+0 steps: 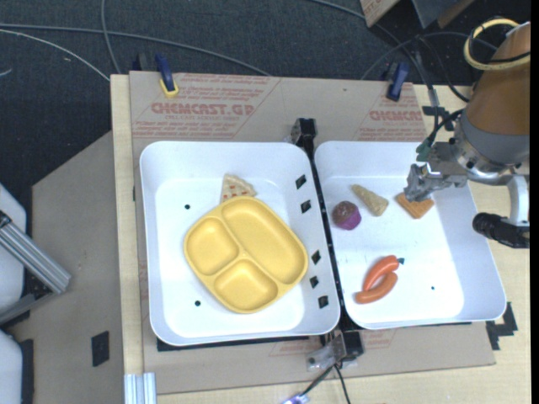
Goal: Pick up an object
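The right bin (pixel 455 297) holds a maroon round fruit (pixel 346 215), a tan wedge (pixel 370 199), an orange block (pixel 416 206) and a red-orange pepper (pixel 378 278). My gripper (pixel 419 183) reaches in from the right and sits low at the bin's upper right, directly over the top edge of the orange block. The gripper's body hides part of that block, so contact cannot be judged.
The left bin (pixel 160 225) holds a yellow divided plate (pixel 244 253) and a tan toast slice (pixel 237 187) poking out behind it. A black divider (pixel 313 217) runs between the bins. Blue clamps (pixel 168 77) stand at the bench's back edge.
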You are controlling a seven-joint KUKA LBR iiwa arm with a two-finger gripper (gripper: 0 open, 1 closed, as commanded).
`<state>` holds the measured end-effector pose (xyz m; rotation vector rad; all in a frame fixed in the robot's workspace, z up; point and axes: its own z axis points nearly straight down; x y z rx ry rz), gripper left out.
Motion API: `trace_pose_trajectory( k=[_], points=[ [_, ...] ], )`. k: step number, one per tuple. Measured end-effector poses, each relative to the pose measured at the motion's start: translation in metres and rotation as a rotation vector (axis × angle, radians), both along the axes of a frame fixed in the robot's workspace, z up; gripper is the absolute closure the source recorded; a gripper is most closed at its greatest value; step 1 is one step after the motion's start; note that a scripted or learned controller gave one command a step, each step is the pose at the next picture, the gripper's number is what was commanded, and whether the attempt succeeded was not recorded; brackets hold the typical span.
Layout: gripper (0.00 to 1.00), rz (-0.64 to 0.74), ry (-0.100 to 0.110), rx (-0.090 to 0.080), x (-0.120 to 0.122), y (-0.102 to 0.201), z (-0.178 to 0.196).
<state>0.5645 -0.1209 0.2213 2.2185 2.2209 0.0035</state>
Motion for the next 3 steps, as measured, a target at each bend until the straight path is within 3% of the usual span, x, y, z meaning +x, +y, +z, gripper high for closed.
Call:
trace_pose_trajectory(
  k=[3],
  points=[
    [1.00,0.003,0.006,0.002,-0.012,0.172,0.002]
  ],
)
